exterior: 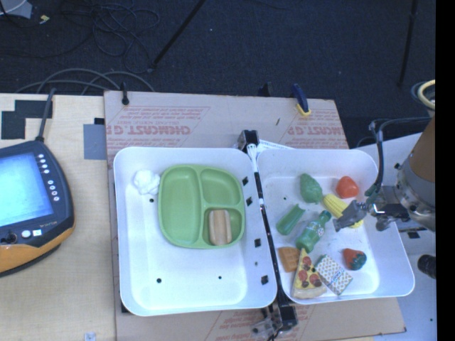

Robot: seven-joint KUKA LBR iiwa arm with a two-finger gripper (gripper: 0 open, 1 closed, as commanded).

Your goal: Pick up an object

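The right bin (pixel 387 279) holds several toy foods: a green pepper (pixel 310 188), a red tomato (pixel 347 187), a yellow corn cob (pixel 333 204), a green cucumber (pixel 289 219), a green bottle (pixel 311 234), an orange piece (pixel 288 258), a pizza slice (pixel 307 278), a checkered box (pixel 333 274) and a red fruit with a green top (pixel 355 259). My gripper (pixel 350 218) reaches in from the right and hangs over the right bin, just right of the corn cob's lower end and above the red fruit. Nothing shows as held.
The left bin (pixel 185 290) carries a green divided plate (pixel 200 204) with a bun-like piece (pixel 219 226) in its lower right section, and a white crumpled lump (pixel 146 182) beside it. A tablet (pixel 28 201) lies far left on the bench.
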